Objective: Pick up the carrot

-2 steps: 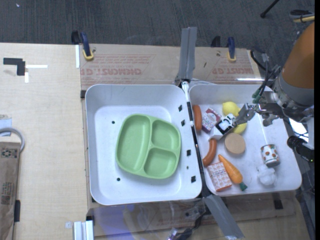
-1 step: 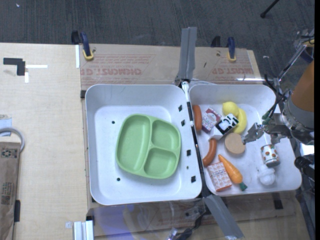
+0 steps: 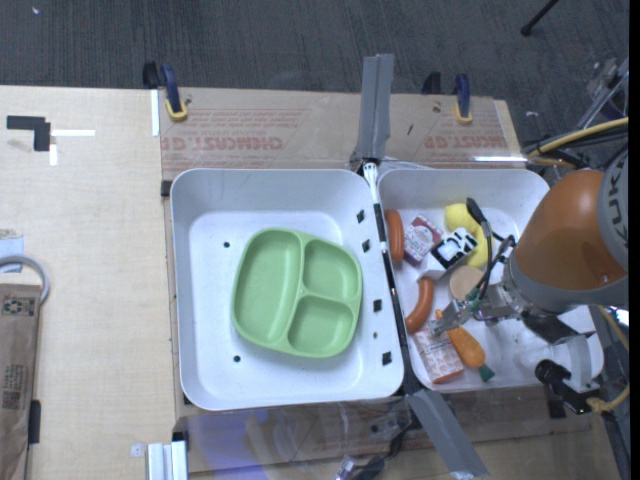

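Note:
The carrot (image 3: 467,347), orange with a green stem end, lies near the front of the right bin (image 3: 530,180), partly on a flat printed packet (image 3: 437,356). My gripper (image 3: 458,315) hangs low just above and behind the carrot's upper end, very close to it, at the end of the grey arm with the orange band (image 3: 570,238). Nothing can be made out between its tips, and the arm hides the right part of the bin.
Crowded behind the gripper are two reddish sausages (image 3: 396,235) (image 3: 421,302), a red packet (image 3: 423,236), a yellow toy (image 3: 462,218) and a black-and-white item (image 3: 458,247). The left bin (image 3: 200,268) holds a green divided plate (image 3: 297,293).

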Robot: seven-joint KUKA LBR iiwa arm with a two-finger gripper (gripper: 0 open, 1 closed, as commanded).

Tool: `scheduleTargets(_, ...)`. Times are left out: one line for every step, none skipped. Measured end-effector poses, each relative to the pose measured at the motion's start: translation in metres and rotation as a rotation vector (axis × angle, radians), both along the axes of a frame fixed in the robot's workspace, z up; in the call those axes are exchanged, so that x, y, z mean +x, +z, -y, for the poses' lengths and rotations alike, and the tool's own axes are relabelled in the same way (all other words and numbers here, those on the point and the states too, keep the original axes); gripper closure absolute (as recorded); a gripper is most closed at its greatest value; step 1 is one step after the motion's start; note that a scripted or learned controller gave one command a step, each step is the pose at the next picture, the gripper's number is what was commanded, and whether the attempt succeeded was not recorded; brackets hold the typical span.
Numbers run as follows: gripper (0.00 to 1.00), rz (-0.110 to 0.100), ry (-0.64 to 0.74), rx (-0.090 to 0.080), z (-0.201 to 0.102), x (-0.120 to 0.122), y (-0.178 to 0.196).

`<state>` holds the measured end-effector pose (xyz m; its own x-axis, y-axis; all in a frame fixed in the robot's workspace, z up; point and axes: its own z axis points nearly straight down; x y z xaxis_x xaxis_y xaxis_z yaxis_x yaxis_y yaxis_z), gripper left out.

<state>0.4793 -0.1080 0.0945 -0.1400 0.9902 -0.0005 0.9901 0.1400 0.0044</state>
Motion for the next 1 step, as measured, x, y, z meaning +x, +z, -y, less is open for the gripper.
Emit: scheduleTargets(1.00,0.000,-0.001,0.003,-0.0011,0.0011,0.0091)
